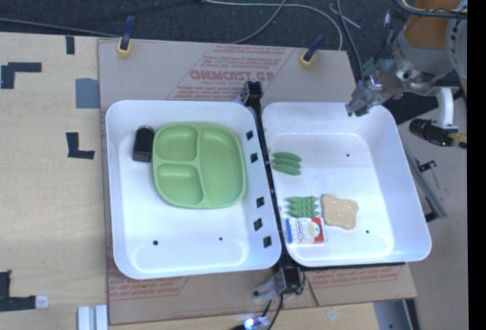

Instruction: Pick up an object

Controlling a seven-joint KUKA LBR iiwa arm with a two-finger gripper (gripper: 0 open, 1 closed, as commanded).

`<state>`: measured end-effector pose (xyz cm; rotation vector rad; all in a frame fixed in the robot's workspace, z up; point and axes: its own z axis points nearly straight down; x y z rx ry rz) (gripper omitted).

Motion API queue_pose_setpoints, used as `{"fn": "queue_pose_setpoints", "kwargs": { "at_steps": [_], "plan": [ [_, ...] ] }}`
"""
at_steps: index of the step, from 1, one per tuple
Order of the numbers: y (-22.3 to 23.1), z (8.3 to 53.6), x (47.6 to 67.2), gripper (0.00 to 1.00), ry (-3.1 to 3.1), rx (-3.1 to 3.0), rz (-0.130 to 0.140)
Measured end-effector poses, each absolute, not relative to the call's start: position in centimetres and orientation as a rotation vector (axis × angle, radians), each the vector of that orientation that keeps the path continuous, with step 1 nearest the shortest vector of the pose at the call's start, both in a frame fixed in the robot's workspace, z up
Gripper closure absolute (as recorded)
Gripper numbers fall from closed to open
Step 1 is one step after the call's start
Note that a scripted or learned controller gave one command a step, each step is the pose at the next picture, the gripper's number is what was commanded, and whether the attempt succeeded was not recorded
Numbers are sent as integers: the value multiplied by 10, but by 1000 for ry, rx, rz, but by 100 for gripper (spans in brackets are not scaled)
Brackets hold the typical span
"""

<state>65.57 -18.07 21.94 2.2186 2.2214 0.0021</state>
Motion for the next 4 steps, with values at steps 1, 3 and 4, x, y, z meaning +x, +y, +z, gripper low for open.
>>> {"fn": "queue_pose_setpoints", "kwargs": {
  "at_steps": [1,3,4],
  "plan": [
    [-136,229,640,100,2227,2218,0],
    [-41,210,591,100,2227,2220,-4],
    [6,222,573,100,2230,2217,-1]
  ]
}}
